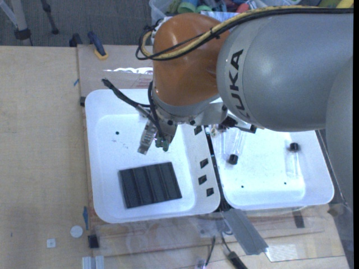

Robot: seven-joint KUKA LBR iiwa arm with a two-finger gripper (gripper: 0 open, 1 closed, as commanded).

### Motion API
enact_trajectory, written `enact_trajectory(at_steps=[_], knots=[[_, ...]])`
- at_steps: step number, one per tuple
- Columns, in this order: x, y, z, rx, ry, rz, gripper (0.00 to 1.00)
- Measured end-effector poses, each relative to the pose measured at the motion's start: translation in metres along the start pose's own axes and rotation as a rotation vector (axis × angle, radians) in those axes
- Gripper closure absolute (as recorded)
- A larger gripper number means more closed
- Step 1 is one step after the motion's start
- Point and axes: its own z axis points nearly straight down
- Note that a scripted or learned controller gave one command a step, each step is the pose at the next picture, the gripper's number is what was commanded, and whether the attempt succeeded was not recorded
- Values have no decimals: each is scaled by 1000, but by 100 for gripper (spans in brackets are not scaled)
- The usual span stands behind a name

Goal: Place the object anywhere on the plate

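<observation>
The dark ribbed plate (pixel 150 185) lies flat at the near end of the left bin (pixel 101 167), nothing on it. Just beyond it the gripper (pixel 153 141) hangs over bare bin floor, tilted a little to the left. I cannot tell how far open it is or whether it holds anything. The likely objects, two clear tubes with dark caps (pixel 233 149) (pixel 292 157), lie in the right bin (pixel 314 192), well apart from the plate. The risk is a release here: it would land short of the plate, and a round tube could roll along the ribs and off. Further back, the arm (pixel 263 60) bends steeply down from the right, its orange band (pixel 182 55) above the wrist
</observation>
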Motion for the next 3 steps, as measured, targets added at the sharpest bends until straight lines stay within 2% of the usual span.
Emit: enact_trajectory(at_steps=[1, 2, 3], knots=[[-46, 29, 56, -3, -4, -50, 100], [-57, 34, 1, -4, -6, -163, 100], [-31, 23, 7, -2, -2, -563, 100]])
